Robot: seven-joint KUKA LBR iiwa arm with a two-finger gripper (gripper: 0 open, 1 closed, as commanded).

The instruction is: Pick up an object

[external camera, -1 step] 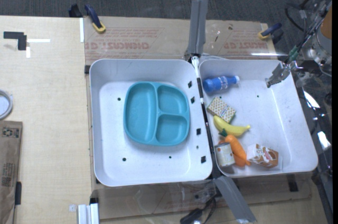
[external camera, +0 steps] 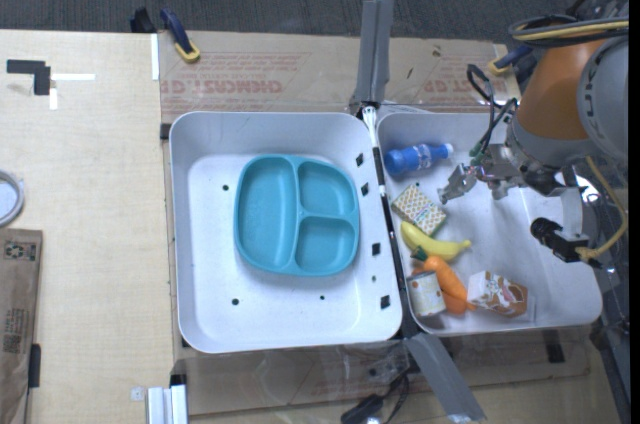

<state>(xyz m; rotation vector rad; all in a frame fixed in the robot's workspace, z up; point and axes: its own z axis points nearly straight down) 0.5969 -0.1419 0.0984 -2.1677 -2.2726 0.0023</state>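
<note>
Camera view has the hand (external camera: pixel 459 184) open and empty over the right bin (external camera: pixel 560 312), just beside the box (external camera: pixel 418 208) (banana (external camera: pixel 432 243) touching it), so closing could snag both.

Right bin (external camera: pixel 560 312) | blue bottle (external camera: pixel 417 157) on its side at far left | checkered packet (external camera: pixel 418 208) flat, just nearer | banana (external camera: pixel 432 243) curving along the left wall | carrot (external camera: pixel 448 280) touching a small can (external camera: pixel 425 293) at near left | orange-white pouch (external camera: pixel 497 294) flat, near centre
</note>
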